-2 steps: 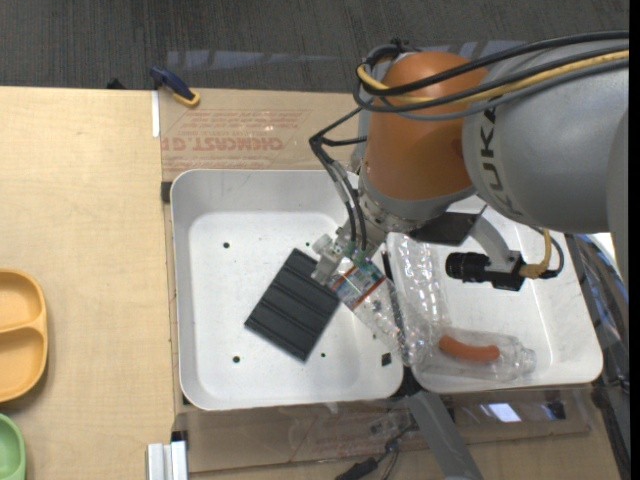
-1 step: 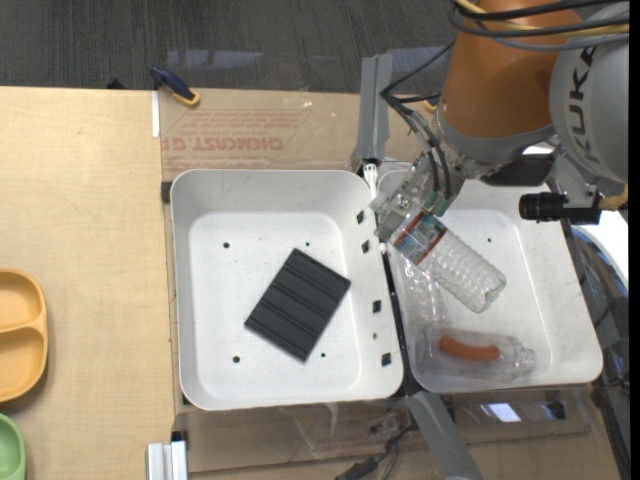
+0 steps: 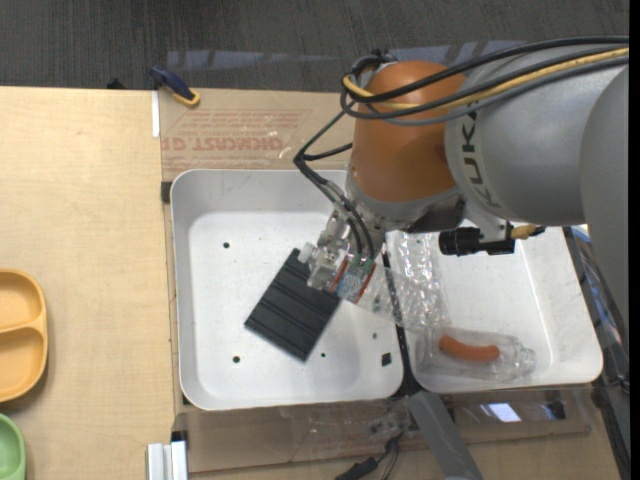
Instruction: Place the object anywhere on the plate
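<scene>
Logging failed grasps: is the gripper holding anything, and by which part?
Cannot be told. The gripper sits at the upper right corner of the black ridged slab in the left bin.

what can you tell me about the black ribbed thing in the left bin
The black ribbed slab is a flat, dark rectangle with parallel grooves along its top, matte like rubber or plastic. It lies on the floor of the left bin, turned diagonally, its upper corner under the gripper. Whether the gripper touches it cannot be told.
</scene>
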{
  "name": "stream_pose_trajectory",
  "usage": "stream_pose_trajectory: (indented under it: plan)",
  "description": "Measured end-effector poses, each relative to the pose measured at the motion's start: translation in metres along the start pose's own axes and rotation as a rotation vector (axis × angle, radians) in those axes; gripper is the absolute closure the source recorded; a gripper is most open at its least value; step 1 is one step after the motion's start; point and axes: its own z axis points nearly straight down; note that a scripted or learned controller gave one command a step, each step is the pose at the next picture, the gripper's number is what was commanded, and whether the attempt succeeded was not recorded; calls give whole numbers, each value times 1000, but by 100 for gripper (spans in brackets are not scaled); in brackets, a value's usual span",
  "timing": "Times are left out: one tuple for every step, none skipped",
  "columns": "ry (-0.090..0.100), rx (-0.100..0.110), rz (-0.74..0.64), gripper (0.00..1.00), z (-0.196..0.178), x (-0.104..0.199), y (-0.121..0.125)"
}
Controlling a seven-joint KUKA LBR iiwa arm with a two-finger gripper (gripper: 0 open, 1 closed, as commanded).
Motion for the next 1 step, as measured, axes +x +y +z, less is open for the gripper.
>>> stream_pose_trajectory:
  plan:
    - [-1, -1, 0, 0, 0, 0, 0]
